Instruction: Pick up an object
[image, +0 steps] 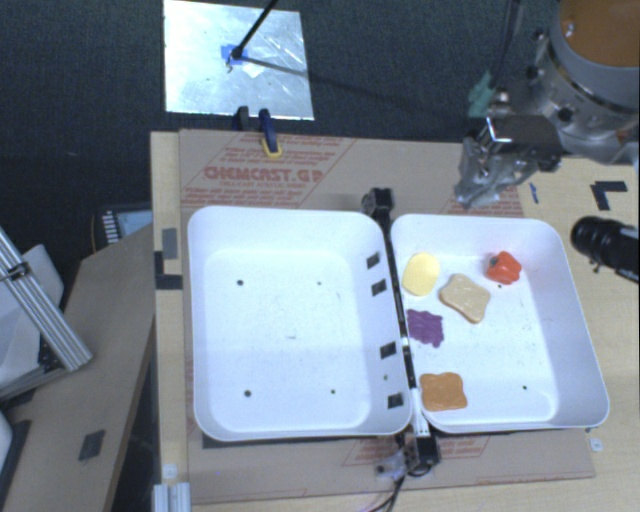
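A wooden counter (300, 175) seen from above at a slant carries two shallow white bins side by side, joined along a dark hinge strip, likely so things can be moved from one to the other. The left bin (215, 240) has a bare white floor. The right bin (570, 330) holds five small toy foods, loosely spread so each can be reached on its own.

The grey arm (590, 70), with its orange band, reaches in from the upper right. Its tool (487, 190) hangs above the counter just behind the right bin's far rim, apart from every object and grasping nothing; whether it is released or clenched cannot be told.

Nearest the tool lie a tan bread slice (465, 297), a yellow piece (421, 273) beside the hinge, and an orange-red pepper (503, 267) toward the far side. A purple piece (425, 327) lies by the hinge. An orange toast piece (443, 391) sits near the front corner. No pick has begun.
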